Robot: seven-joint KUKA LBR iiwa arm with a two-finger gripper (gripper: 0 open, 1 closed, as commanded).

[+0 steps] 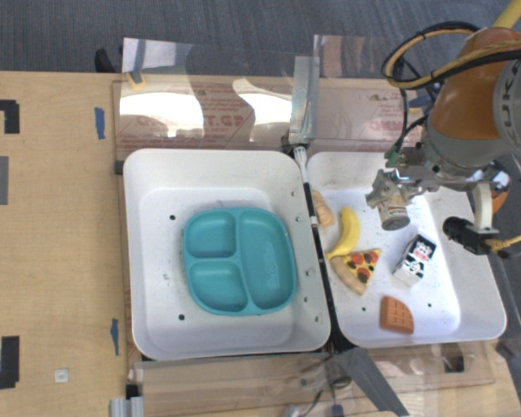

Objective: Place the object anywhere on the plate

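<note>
A teal plate (240,260) with three compartments lies in the middle of the left bin (148,233). My gripper (389,191) hangs over the back of the right bin (478,315), at the end of the grey arm with its orange band. Right under it, touching or nearly touching, is a small cylindrical can (396,216). Whether the can is held cannot be told from this view. The plate has nothing on it.
The right bin also holds a yellow banana (346,232), a pizza slice (359,268), a bread piece (321,210) by the divider, a black-and-white carton (416,259) and an orange waffle (397,314). A clear wall rises behind both bins.
</note>
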